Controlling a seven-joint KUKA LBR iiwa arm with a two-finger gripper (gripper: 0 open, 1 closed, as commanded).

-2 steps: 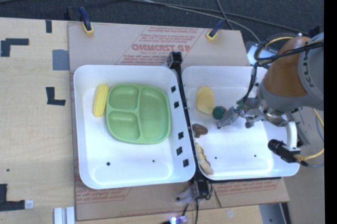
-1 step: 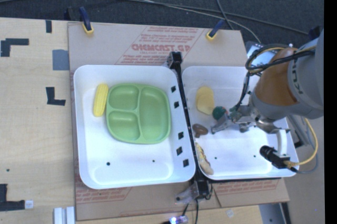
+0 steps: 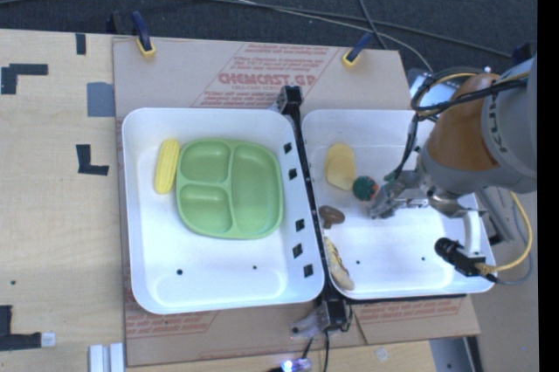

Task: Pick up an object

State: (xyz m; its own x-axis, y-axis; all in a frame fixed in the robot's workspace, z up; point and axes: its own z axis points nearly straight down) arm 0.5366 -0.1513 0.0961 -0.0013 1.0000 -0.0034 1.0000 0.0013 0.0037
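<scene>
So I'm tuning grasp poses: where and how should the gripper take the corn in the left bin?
Grip the corn across its narrow middle, coming straight down from above. It lies flat and long, running front to back, with bare bin floor on its left; the green plate sits close on its right, so keep that finger tight to the cob.

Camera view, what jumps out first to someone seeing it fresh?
The green tray in the left bin, with yellow corn beside it on its left. Then the grey arm over the right bin, its pincer down by a small green ball.
</scene>
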